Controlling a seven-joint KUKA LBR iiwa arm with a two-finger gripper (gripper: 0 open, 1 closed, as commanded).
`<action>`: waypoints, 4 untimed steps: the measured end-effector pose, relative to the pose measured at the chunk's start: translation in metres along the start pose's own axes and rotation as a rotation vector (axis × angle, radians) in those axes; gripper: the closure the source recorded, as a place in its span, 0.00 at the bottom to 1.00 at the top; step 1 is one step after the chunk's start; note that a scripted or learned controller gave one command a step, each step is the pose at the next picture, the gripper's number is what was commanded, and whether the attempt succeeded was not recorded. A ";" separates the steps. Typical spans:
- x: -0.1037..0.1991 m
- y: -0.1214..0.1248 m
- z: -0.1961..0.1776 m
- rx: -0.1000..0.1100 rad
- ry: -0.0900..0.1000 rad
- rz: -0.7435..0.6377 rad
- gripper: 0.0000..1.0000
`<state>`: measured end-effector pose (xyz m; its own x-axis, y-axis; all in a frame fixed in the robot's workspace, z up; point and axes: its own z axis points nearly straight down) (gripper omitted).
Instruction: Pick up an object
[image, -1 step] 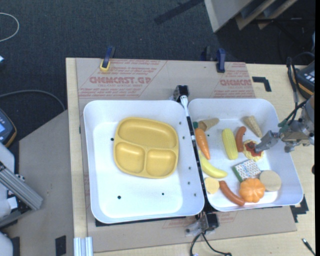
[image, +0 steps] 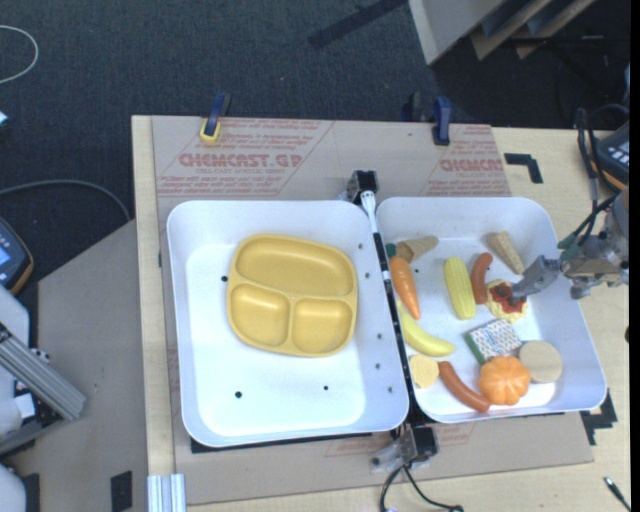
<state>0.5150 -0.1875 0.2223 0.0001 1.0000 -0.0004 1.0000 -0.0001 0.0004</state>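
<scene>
Approach step, by my read; gripper (image: 524, 285) reached in from the desk's right edge, low over the right bin (image: 575, 345), tip at a small red toy (image: 503, 294) near that bin's right wall; couldn't tell if jaws were apart or together. Nothing seen held. Candidates lay in the right bin: corn cob (image: 459, 288), carrot (image: 404, 286), banana (image: 425, 340), orange pumpkin (image: 503, 379). Left bin (image: 200, 330) carried a yellow divided plate (image: 293, 295). Next move prob. needs jaws straddling one item, then close & lift.
</scene>
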 end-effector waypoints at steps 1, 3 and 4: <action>0.000 -0.003 0.043 0.007 0.003 0.000 0.00; 0.003 0.005 0.135 -0.003 0.005 0.000 0.00; -0.001 0.007 0.120 -0.017 -0.006 0.001 1.00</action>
<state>0.5224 -0.1882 0.1018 0.0011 1.0000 -0.0069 0.9998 -0.0010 0.0175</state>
